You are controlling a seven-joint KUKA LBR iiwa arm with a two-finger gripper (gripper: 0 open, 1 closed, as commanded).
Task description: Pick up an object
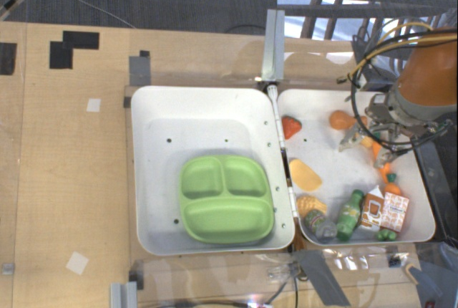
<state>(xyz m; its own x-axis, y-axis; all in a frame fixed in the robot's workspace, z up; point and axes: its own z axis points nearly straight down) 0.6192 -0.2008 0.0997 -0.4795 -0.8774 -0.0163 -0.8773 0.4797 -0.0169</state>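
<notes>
Orange-banded arm [429, 77] is positioned over right bin [422, 231]; gripper [372, 136] is seen low near an orange item [341, 119], finger state cannot be told. Green 3-compartment tray [226, 199] is seated in left bin [154, 156].

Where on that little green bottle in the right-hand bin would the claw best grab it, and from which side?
Probably around the middle of the green bottle, coming straight down from above. It lies on its side, slanted, so the fingers would close across its narrow width. It looks crowded: a small carton lies close on its right and a corn cob to its left, so the room on either side looks tight.
</notes>
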